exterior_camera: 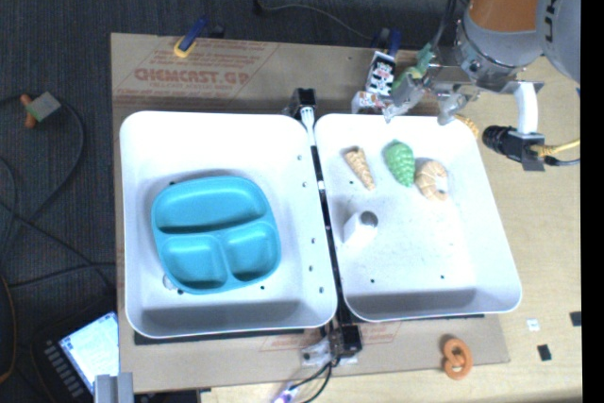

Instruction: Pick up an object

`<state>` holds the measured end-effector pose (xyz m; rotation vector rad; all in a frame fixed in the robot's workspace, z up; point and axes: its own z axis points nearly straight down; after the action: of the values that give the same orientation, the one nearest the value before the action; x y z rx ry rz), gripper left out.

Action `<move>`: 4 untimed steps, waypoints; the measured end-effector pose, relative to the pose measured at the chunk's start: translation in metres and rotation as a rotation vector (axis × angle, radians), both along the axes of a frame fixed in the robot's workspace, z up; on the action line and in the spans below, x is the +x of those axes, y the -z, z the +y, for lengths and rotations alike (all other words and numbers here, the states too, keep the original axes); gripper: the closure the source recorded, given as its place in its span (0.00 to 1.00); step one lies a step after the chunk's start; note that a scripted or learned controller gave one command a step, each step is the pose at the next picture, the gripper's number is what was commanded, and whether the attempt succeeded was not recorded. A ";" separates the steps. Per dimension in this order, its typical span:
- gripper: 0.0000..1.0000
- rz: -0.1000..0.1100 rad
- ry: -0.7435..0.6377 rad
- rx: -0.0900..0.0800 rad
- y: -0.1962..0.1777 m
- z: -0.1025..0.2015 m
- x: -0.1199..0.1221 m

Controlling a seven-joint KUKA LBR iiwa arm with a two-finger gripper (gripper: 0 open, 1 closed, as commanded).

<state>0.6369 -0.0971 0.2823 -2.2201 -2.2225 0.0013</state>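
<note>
- A brown bench board (pixel 236 75) with faded red lettering lies on dark carpet, with black cables trailing across the floor at the left of the frame.
- Two shallow white bins sit side by side on it: the left bin (pixel 142 132) holds a blue divided tray (pixel 215 233).
- The right bin (pixel 491 250) holds a tan cone-shaped piece (pixel 359 167), a green ridged piece (pixel 400 161) and a beige shell-like piece (pixel 433 178) in its upper half, and a small white ring (pixel 367 221) nearer its centre.
- The gripper (pixel 415 111) hangs at the upper edge of the right bin, above the three pieces; its fingers stand spread apart with nothing between them.
- An orange ring (pixel 458 357) lies on the bench at lower right.
</note>
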 end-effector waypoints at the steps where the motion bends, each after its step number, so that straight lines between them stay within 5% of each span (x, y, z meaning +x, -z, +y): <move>1: 0.00 0.005 0.003 -0.001 0.120 -0.086 -0.020; 2: 0.00 -0.006 0.001 0.000 0.194 -0.032 -0.065; 3: 1.00 -0.010 0.002 -0.005 0.184 -0.034 -0.064; 4: 1.00 -0.003 0.001 -0.003 0.101 -0.083 -0.009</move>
<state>0.6278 -0.1806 0.1810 -2.2239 -2.2247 0.0005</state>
